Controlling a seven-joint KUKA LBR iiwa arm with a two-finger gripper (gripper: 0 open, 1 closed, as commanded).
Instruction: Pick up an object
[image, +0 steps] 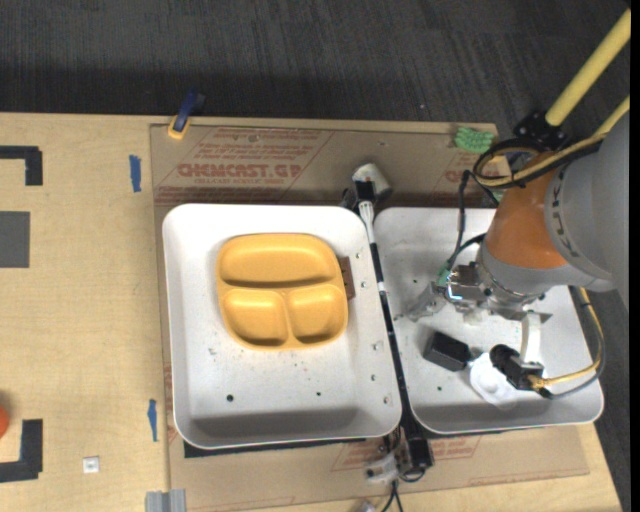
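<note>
While the arm (560, 215) reaches in from the right over the right bin (585, 405):
End effector (455, 290): low above the bin floor; I cannot tell its state.
Black object (447, 350): on the right bin floor, near the end effector, apart from it.
Yellow tray (283, 289): inside the left bin (190, 330).
Table (80, 300): carries both bins.

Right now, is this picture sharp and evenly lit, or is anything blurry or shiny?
Camera view: mostly sharp and evenly lit; soft glare on the yellow tray and the left bin rim; the gripper area looks slightly blurred; faint shadow beneath the small black object.
</note>
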